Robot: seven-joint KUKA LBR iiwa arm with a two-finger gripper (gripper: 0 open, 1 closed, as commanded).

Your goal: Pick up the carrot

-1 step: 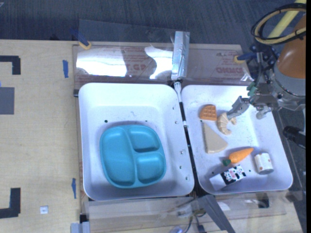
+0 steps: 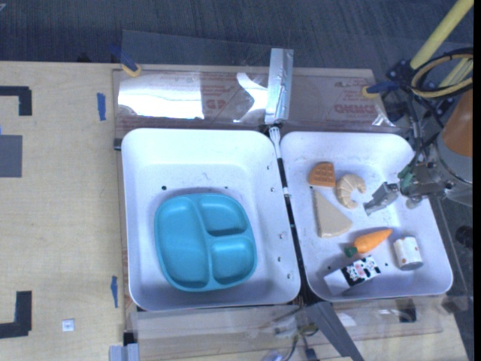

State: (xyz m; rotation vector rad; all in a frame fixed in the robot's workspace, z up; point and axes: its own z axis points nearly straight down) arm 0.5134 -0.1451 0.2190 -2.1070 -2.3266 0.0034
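An orange carrot [image 2: 371,240] with a small green top lies in the right bin [image 2: 353,147], pointing up to the right. My gripper [image 2: 383,195] reaches in from the right and sits above the carrot in the picture, a short way off it, near the croissant. Nothing shows between its fingers.
In the right bin also lie a waffle-like orange piece [image 2: 322,174], a croissant [image 2: 349,189], a pale cheese wedge [image 2: 330,216], a black and white milk carton [image 2: 361,270] and a small white can [image 2: 408,252]. The left bin [image 2: 150,156] holds a blue divided plate [image 2: 204,240].
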